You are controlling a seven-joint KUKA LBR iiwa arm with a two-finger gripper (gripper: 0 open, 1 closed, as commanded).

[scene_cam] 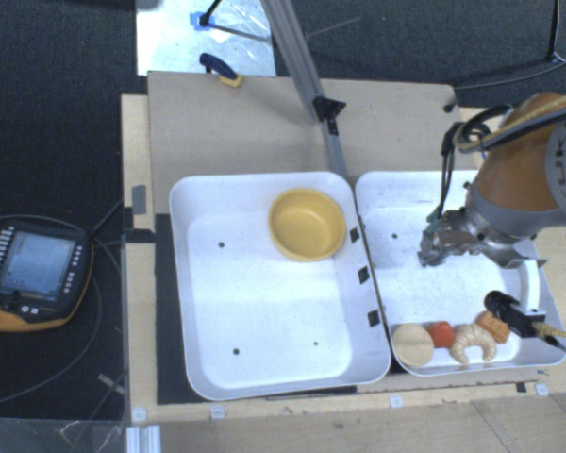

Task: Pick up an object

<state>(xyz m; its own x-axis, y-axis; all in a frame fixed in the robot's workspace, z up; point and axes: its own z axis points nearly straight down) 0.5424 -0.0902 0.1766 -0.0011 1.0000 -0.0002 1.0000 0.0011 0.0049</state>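
Croissant [474, 343] lies against right bin's [396, 189] near wall.

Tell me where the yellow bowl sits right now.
The yellow bowl sits in the left bin, at its far right corner, close to the wall shared with the right bin.

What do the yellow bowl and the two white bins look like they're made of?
Yellow bowl: likely plastic, with an even matte yellow colour and a smooth rim. White bins, left and right: probably moulded plastic, with rounded corners and a slight sheen. Neither material is certain.
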